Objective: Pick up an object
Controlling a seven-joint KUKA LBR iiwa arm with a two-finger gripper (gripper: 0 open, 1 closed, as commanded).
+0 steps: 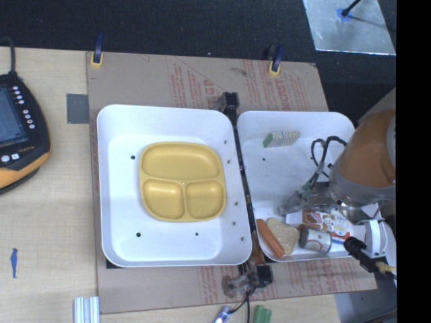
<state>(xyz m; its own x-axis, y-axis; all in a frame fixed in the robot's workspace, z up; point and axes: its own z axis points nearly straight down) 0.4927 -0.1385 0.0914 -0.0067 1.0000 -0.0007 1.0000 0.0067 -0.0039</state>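
We see the claw (pixel 301 200) low in the right bin (pixel 296 123), but cannot tell its state. Just beside it lie a small jar (pixel 315 240), a bread slice (pixel 283 237) and a sausage (pixel 267 239). A yellow divided plate (pixel 182 181) sits in the left bin (pixel 114 180).

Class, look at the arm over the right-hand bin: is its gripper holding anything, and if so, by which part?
It cannot be told. The gripper is low in the right bin near the cluttered items, but nothing is clearly seen between its fingers.

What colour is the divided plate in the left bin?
The divided plate is plain yellow, no pattern, as seen in the camera view.
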